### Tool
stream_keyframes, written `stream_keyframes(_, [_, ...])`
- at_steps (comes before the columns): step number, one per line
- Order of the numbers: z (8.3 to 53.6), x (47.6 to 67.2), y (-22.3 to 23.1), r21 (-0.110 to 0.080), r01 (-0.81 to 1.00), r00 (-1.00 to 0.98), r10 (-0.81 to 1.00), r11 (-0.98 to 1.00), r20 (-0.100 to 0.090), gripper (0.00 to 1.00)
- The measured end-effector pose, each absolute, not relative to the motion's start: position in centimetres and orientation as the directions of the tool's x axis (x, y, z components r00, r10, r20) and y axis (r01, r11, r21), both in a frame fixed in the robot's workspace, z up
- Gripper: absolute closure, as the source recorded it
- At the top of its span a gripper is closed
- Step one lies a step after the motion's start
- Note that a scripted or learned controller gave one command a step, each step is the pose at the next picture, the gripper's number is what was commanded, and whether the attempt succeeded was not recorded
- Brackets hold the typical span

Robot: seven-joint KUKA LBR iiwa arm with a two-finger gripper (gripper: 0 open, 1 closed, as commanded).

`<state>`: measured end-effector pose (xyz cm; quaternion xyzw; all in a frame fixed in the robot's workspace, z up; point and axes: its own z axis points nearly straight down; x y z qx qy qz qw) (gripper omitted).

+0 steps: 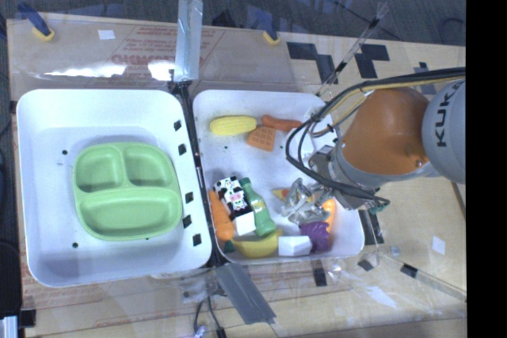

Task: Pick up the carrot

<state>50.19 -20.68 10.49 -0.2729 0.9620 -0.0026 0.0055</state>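
Carrot (221, 216) lies along the left wall of the right bin (238, 103), lower-centre of frame, touching the black/white cow toy (232, 195) and next to the green bottle (257, 210); banana (255, 246) at its lower end. Gripper (305, 198) sits to the right of carrot, well apart, down among clutter near purple item (317, 232) w/ bottle + cow between them. Claw state: can't tell. Corn (233, 125) and waffle piece (263, 139) at upper part of the bin. Green divided plate (125, 190) in left bin (47, 111).
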Motion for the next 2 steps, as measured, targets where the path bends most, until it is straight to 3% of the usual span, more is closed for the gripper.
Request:
stream_keyframes(1, [10.5,50.2,-20.7,-0.008,-0.526,-0.851,-0.526,0.851,-0.009,0.0])
stream_keyframes(2, [11.5,50.4,-20.4,-0.01,-0.532,-0.847,-0.532,0.847,-0.012,1.0])
